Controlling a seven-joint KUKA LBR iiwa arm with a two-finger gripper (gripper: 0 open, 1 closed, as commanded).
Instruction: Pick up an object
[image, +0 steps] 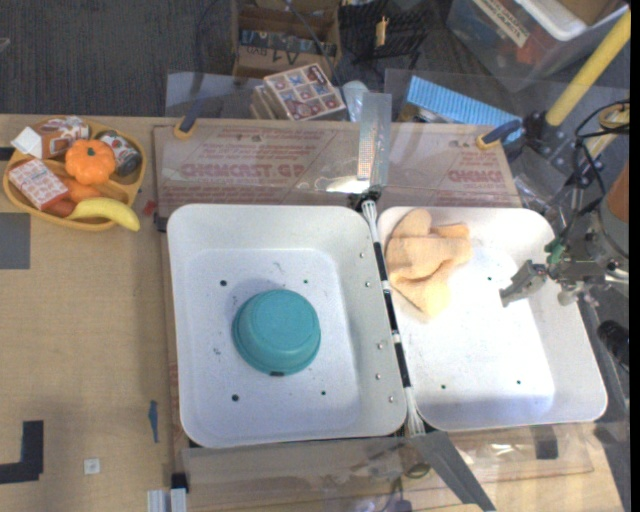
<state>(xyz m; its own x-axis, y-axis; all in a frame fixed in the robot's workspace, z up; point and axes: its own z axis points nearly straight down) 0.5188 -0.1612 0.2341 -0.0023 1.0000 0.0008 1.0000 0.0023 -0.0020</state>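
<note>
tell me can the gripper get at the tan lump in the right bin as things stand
Probably yes. The gripper hangs over the right bin, the tan lump lies uncovered near the bin's far left corner, and only bare bin floor lies between them.

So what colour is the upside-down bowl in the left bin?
The bowl is teal, a blue-green, seen plainly in the camera view against the white left bin.

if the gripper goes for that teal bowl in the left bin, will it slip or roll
The teal bowl sits upside down, rim flat on the left bin, so rolling seems unlikely. Its smooth, rounded dome probably offers fingers little purchase and may slip. It looks like light, rigid plastic, so a push would likely slide it.
</note>
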